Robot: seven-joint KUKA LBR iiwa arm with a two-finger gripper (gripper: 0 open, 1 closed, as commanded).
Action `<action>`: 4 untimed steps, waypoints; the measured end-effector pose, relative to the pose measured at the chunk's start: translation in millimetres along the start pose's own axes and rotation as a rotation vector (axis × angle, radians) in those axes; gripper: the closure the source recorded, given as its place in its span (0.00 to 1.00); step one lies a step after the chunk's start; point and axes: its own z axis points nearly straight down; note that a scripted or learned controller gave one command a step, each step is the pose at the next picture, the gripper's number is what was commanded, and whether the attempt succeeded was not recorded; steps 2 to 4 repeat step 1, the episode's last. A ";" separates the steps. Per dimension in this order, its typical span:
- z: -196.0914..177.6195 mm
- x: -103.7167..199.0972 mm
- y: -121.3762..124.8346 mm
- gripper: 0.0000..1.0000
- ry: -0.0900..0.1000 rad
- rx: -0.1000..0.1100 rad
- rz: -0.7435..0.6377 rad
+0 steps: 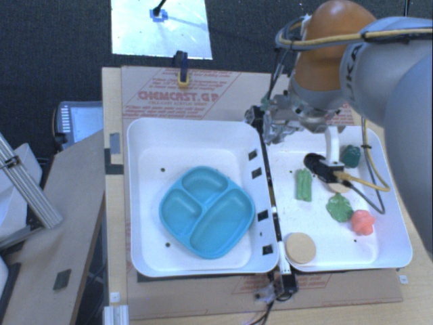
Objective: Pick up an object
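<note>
My gripper hangs over the far left corner of the right bin, close to the wall between the two bins. Nothing is visible in its grasp. Several small things lie in the right bin: a long green piece in the middle, a leafy green piece, a pink-orange piece to its right, a round tan disc near the front left corner, and a dark teal piece at the back right. All of them lie in front or to the right of the gripper.
The left bin holds a blue divided plate. The grey arm with its orange band reaches in over the right bin's back. Cardboard lies behind the bins, and a metal sheet lies beyond that.
</note>
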 end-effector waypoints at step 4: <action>9.2 51.8 -8.8 1.00 0.000 0.000 0.000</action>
